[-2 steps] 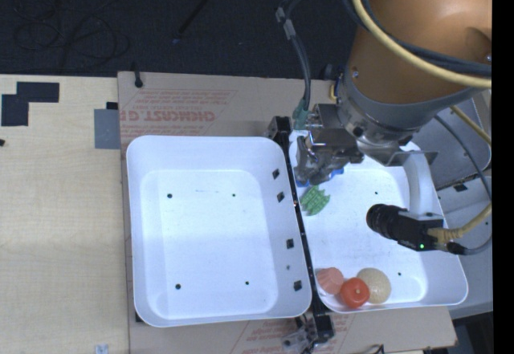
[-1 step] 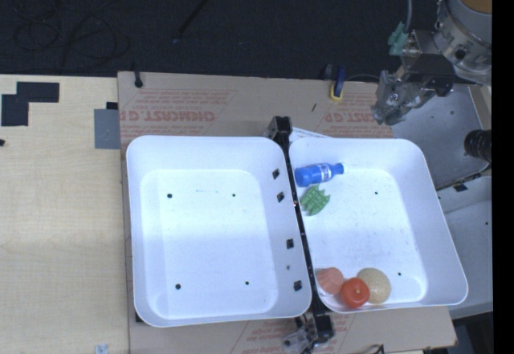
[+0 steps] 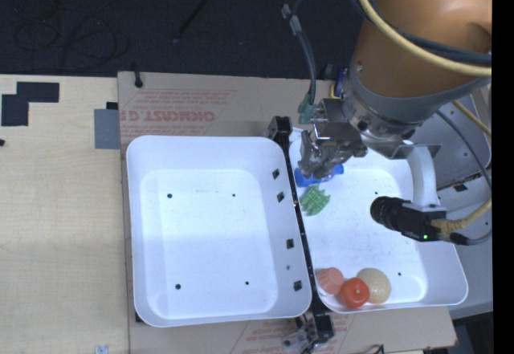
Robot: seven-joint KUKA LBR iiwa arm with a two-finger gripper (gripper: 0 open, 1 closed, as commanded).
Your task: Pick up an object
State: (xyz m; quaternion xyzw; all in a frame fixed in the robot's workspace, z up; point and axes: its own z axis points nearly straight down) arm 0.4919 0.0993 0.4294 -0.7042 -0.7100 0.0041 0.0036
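A blue object point(image 3: 308, 177) sits at the far left corner of the right bin point(image 3: 446, 296), right under the gripper point(image 3: 319, 167). The gripper's tips come down onto it, but whether they are spread, closed or clamped on the blue object cannot be told from this angle. Just in front of it lies a small green piece point(image 3: 315, 201) on the bin floor. At the bin's near edge three things cluster together: a pink piece point(image 3: 328, 278), a red ball point(image 3: 354, 292) and a beige ball point(image 3: 375, 284), touching or nearly so. The left bin point(image 3: 152, 176) stands beside it, their walls meeting. The arm point(image 3: 418, 31) with its orange band looms over the right bin.
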